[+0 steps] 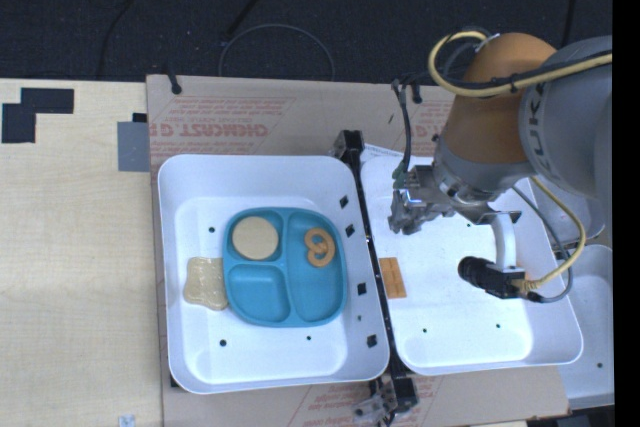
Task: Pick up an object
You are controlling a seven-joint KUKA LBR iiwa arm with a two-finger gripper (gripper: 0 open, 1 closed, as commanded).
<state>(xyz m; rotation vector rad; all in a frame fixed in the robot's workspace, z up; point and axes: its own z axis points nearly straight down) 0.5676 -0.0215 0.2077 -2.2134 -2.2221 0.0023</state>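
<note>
Saw the grey arm (560,115) reaching in from the right over the right bin (470,335). Found, in the left bin (260,355), a blue plate (265,297) with a pale wafer (205,283) touching its left edge, and a round biscuit (254,237) and a pretzel (319,247) in its two upper compartments. Saw the gripper (405,215) hanging near the right bin's left wall; could not tell whether open or closed, noticed nothing held. Found a small orange card (392,277) just below it in view, long axis along that wall. Judged this the nearest target.

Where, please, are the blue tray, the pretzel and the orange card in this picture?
blue tray (262,295): camera view, on its bare lower-left compartment.
pretzel (319,249): camera view, on its middle.
orange card (392,278): camera view, on its middle.
</note>
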